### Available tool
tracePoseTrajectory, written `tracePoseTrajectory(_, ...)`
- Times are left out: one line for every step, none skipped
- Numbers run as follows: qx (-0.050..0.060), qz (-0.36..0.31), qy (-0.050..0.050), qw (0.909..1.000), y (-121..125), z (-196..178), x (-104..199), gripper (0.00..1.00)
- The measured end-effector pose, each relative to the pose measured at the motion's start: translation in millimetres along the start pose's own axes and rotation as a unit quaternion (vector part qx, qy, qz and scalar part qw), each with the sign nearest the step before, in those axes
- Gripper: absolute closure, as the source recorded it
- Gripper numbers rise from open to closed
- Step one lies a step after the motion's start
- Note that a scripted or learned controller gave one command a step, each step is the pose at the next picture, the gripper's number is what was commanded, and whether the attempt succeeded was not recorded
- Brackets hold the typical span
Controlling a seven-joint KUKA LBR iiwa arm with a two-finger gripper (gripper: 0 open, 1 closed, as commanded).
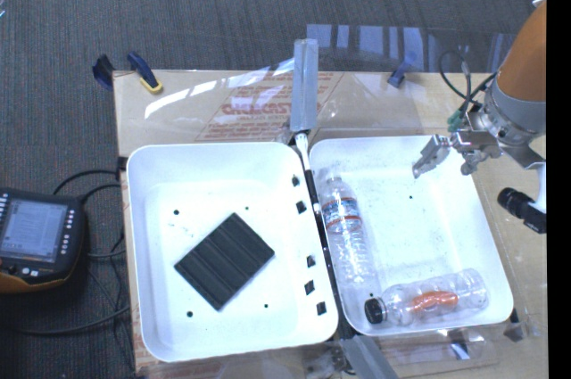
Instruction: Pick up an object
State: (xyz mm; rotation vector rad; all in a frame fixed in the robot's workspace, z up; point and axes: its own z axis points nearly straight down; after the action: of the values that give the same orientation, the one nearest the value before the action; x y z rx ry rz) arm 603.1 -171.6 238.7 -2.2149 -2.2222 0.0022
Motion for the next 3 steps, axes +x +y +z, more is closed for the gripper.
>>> tracePoseTrajectory(-0.002,-0.02,-0.003,0.9998,28,136,51,0.0)
tracePoseTrajectory(-0.015,-0.11,-0.015,0.9937,-28,142,64,0.0)
tracePoseTrajectory(-0.002,-0.118,-0.001,0.993,31,49,36,0.0)
